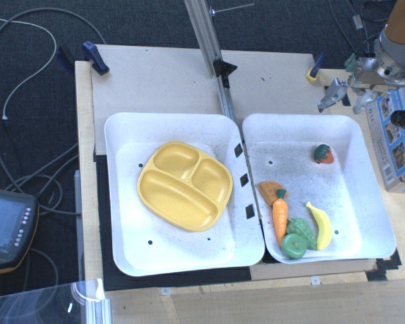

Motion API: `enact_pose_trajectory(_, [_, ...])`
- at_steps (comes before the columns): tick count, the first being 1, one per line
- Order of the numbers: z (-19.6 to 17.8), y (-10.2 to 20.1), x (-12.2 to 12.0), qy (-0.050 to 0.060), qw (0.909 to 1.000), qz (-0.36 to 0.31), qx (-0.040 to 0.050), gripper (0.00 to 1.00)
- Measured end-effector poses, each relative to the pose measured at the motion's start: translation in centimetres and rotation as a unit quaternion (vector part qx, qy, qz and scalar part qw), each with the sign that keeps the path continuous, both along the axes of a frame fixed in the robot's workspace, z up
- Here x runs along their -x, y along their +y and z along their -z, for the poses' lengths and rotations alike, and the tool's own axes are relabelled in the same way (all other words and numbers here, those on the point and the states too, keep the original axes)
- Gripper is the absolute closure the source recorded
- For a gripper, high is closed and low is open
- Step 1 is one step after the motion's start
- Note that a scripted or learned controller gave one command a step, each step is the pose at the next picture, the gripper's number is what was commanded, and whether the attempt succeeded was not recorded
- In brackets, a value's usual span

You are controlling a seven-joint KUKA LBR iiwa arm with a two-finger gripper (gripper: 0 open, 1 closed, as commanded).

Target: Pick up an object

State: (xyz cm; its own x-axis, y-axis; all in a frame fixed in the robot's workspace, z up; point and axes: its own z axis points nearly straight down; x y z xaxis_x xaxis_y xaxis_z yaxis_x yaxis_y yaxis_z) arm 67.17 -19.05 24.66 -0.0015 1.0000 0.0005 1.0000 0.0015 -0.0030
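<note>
Camera view: strawberry (323,154) lies in right bin (364,147), below hand (345,94).

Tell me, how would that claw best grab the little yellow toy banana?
Probably from straight above, pinching across the middle of the small yellow toy banana. It lies flat, its right side open; the green toy vegetable crowds its left, so the narrow waist likely suits the tool best.

Right bin (364,154) carries the toys: a strawberry (324,154) alone toward the far side, well apart from the near cluster, where an upright-lying carrot (279,219) sits beside a brown wedge (269,191), green broccoli (301,229), a green round piece (294,246) and a banana (320,225)
</note>
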Motion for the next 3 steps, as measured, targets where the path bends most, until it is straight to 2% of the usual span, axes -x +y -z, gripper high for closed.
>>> enact_pose_trajectory(1, [0.0, 0.0, 0.0, 0.000, 1.0000, 0.000, 0.0002, 0.00])
enact_pose_trajectory(2, [5.8, 0.9, 0.1, 0.002, 1.0000, 0.000, -0.0008, 0.00])
enact_pose_trajectory(3, [10.5, 0.2, 0.0, 0.002, 1.0000, 0.001, -0.0003, 0.00])
